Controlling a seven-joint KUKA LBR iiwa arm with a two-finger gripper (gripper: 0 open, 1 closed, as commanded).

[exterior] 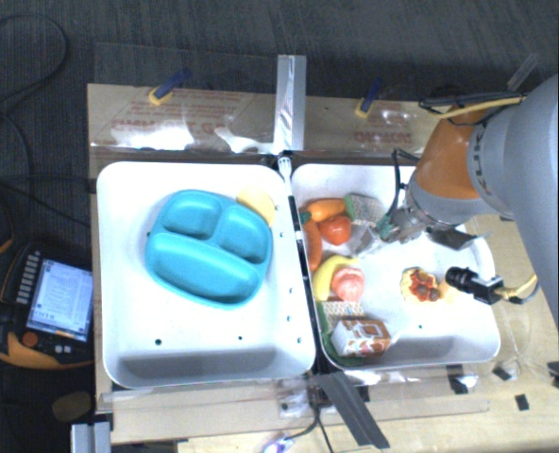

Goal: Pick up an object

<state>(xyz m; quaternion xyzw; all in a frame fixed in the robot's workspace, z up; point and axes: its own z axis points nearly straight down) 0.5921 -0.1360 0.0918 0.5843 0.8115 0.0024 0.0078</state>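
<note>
- A desk [110, 111] on dark carpet bears two white bins; the left bin [119, 347] holds a blue divided tray [209, 245].
- In the right bin [478, 338], toy food clusters along the left wall: tomato [334, 229], carrot [323, 208], banana [327, 274], carton [360, 336].
- The end effector [393, 225] hangs low beside the tomato; whether it is released or clenched, I cannot tell.
- Best to descend squarely on one item, clear of its neighbours.

the arm [530, 154] at the right of the frame is a thick, smooth grey tube with rounded segments. a broad orange band [447, 163] wraps it above the wrist. below the band sit darker grey metal parts, and dark cables curl near its upper edge.
</note>
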